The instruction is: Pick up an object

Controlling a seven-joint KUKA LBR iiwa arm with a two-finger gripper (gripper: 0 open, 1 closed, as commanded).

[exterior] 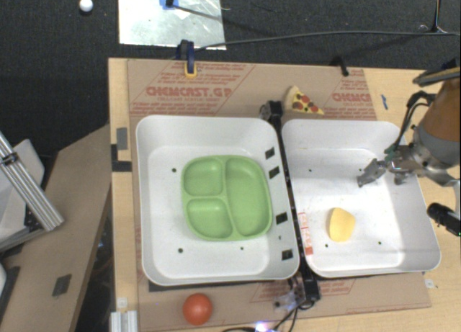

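Observation:
A yellow rounded object [341, 224] lies in the right white bin [403, 251], toward its front. My gripper [373, 172] reaches in from the right edge and hangs over the right bin's middle-right part, behind and to the right of the yellow object and apart from it. Nothing shows between its fingers. A green three-compartment plate [225, 196] sits in the middle of the left white bin [162, 251].
A toy pizza slice [302, 101] lies on the bench just behind the bins. A red-orange ball [197, 308] rests on the bench in front of the left bin. Black clips line the seam between the bins. A cable crosses the dark floor behind.

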